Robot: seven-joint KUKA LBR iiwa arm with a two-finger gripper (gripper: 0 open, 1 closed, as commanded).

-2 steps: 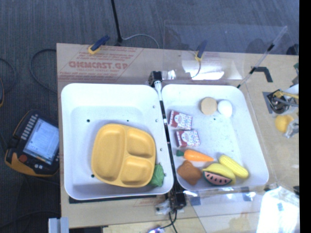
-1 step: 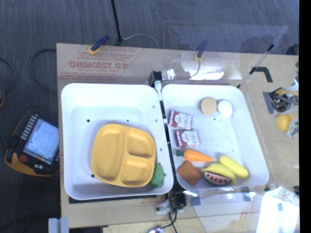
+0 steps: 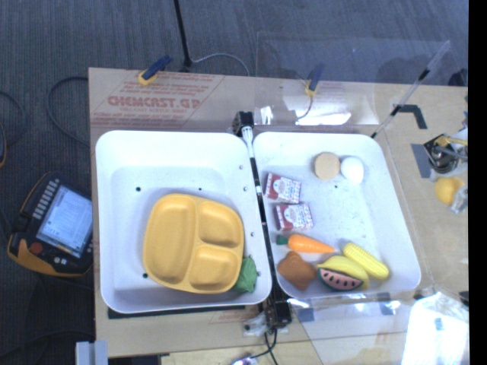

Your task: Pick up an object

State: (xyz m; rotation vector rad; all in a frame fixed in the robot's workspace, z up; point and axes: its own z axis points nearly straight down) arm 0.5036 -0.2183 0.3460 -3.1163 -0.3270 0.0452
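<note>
Though tool state cannot be told: tray [image 3: 194, 242] in left bin [image 3: 122, 154], carrot [image 3: 310, 243] and banana [image 3: 344, 268] in right bin [image 3: 358, 204].

A grey metallic arm [image 3: 440, 150] part (small, blurred) with a yellow-orange patch below it.

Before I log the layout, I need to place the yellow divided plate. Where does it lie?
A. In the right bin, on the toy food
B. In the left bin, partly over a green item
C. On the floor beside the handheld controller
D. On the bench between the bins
B: the yellow divided plate lies in the left bin, its lower right edge covering part of a green item.
</note>
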